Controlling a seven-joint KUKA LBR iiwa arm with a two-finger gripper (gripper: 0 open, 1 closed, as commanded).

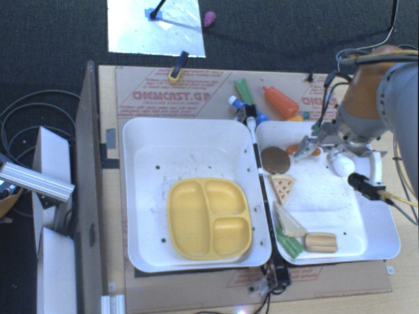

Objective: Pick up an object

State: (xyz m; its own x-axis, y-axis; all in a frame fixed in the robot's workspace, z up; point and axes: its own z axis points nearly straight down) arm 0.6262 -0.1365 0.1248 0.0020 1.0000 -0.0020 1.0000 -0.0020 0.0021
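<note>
Nearest me in the right bin [386,237] I see a tan block [321,242], a green piece [289,244] and a waffle-patterned triangle [282,188]; the left bin [141,175] holds a yellow divided tray [209,218]. Further back sit a brown disc [275,160] and, beside it, a small orange piece [306,150] under the gripper [314,142]. I cannot tell how the fingers stand, and behind the bins an orange bottle [281,103] lies on the tabletop [196,93].

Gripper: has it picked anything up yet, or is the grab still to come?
Nothing looks picked yet. The arm is over the right bin, near a small orange piece, but I can't tell whether anything is gripped. The brown disc, waffle and bread roll lie in that bin. Grasp and lift remain.
</note>
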